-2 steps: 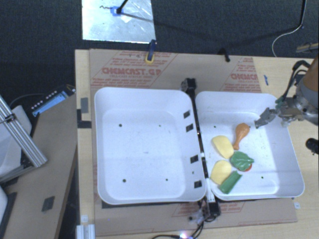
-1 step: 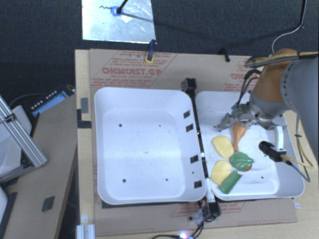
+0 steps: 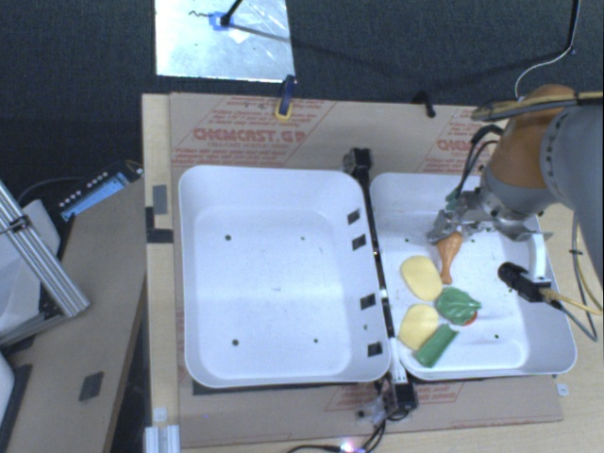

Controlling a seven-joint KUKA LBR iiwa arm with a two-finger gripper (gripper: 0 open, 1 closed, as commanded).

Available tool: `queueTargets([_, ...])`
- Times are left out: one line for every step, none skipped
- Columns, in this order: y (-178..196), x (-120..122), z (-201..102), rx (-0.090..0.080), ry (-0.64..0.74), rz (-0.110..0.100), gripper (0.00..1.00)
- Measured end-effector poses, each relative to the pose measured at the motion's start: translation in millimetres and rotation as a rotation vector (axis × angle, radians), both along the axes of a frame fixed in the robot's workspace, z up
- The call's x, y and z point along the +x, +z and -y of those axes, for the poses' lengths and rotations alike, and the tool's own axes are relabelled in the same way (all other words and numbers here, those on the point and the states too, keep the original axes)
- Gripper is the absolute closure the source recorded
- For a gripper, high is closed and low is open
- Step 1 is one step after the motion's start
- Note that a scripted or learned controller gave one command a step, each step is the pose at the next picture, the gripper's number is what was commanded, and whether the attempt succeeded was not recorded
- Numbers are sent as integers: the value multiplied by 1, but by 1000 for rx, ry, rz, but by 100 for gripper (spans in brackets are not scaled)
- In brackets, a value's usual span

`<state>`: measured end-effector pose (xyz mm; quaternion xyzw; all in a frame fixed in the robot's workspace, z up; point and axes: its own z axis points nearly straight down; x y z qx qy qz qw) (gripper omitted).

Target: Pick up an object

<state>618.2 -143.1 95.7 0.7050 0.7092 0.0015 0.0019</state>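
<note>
The orange tapered toy piece, shaped like a carrot [image 3: 449,252], lay in the right shallow white bin [image 3: 547,349], in its middle part towards the far side. Its broad upper end sat directly under the gripper [image 3: 457,221], and its thin end pointed down to the near side. Whether it was between the jaws could not be told, nor whether the jaws were apart or together.

Just beside the thin end lay a pale yellow rounded piece [image 3: 422,277]. A second pale yellow rounded piece [image 3: 418,326] lay nearer the front wall. To the right of these two was a green leafy toy piece [image 3: 459,303] with a bit of red at its lower edge. A plain green oblong piece [image 3: 435,347] lay below it, touching the second yellow piece.

The left shallow white bin [image 3: 274,281] stood next to the right one, the two meeting along a dark seam with clips. Both rested on a brown cardboard sheet with red lettering [image 3: 255,130], which covered the pale worktop [image 3: 155,149].

The grey arm [image 3: 572,163] reached in from the right over the far right corner of the right bin. Its orange band [image 3: 521,154] sat above the wrist, and the gripper pointed down and to the left into the bin.
</note>
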Motion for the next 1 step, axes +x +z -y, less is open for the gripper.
queueTargets([95,12,-99,5,8,8,100])
